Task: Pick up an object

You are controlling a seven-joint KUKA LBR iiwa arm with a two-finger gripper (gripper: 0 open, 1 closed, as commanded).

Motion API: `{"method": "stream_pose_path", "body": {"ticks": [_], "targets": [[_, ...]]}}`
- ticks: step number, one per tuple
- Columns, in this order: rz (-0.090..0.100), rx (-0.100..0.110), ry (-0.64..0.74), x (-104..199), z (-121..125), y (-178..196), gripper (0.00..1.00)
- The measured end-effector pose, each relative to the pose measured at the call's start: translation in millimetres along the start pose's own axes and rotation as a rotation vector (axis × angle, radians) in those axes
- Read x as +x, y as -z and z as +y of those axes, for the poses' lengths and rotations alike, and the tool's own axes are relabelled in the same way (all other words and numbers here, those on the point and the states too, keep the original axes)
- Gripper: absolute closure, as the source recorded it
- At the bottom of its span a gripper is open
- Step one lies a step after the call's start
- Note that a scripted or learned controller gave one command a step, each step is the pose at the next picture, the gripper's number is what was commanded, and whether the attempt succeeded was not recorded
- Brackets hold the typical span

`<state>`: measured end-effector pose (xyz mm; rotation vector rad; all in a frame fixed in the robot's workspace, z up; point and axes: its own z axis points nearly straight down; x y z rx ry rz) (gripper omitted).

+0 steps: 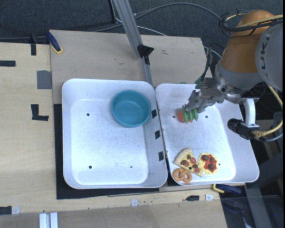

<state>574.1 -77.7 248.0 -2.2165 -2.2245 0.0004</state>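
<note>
claw [194,104] over red-green toy [186,115], right bin [237,172] | pizza toys [196,163] near front | blue bowl [130,108], left bin [85,141]

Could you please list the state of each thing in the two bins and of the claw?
Blue bowl: upright, open side up, in the left bin near its far right corner.
Red and green toy: lying in the right bin, under the claw's tip.
Two toy pizza slices: lying flat, side by side, near the right bin's front edge.
Toy pretzel: lying flat beside the slices.
Claw: lowered onto the red and green toy.
</note>
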Motion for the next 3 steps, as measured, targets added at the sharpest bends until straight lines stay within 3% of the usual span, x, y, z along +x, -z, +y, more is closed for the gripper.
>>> {"method": "stream_pose_path", "body": {"ticks": [2, 3], "targets": [[0.000, 0.000, 0.001, 95.0, -11.5, -10.5, 1.00], [0.000, 0.001, 0.001, 141.6, -28.7, -23.5, 1.00]]}}
